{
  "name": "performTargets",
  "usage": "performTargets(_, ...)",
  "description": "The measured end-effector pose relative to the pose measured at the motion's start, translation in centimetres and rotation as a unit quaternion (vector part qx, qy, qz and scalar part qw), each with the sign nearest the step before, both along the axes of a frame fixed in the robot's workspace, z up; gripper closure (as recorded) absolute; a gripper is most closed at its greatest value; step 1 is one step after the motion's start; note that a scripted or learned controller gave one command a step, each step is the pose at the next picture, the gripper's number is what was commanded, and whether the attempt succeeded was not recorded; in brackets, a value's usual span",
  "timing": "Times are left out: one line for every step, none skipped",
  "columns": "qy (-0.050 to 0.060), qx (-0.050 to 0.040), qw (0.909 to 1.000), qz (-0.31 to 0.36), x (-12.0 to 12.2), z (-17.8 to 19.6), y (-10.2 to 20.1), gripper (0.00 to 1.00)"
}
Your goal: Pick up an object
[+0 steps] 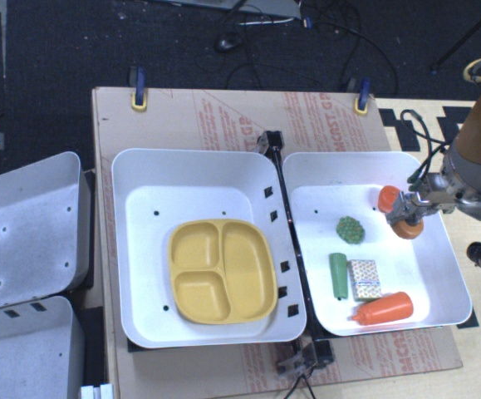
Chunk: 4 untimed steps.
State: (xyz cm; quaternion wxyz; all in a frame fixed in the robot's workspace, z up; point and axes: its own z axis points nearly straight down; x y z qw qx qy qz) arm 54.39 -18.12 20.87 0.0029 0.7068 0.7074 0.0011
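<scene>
My gripper [411,209] hangs low over the upper right part of the right bin [439,306], with the arm coming in from the right. A small red-orange piece [387,198] sits right against its left side, and a round orange-brown thing [408,227] lies directly beneath it. Whether either one is gripped is unclear. Further left in the same bin are a knobbly green ball [350,229], a green stick [339,275], a patterned packet [365,278] and a red-orange bottle shape [383,307] near the front wall.
A yellow divided plate [222,270] lies in the left bin [132,223]. A black divider [288,239] runs between the bins. White trays [24,223] stand off the bench to the left. Clamps [139,90] hold the board's back edge.
</scene>
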Motion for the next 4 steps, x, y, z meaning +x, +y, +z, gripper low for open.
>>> performTargets(0.001, 0.0004, 1.0, 0.001, 0.1, 2.8, 0.0, 1.0)
performTargets(0.004, 0.0021, 1.0, 0.003, 0.0, 1.8, 5.7, 1.0)
performTargets(0.004, 0.0025, 1.0, 0.003, -0.5, 0.8, 11.0, 1.0)
performTargets(0.004, 0.0024, 1.0, 0.004, -0.7, 0.2, 16.3, 1.0)
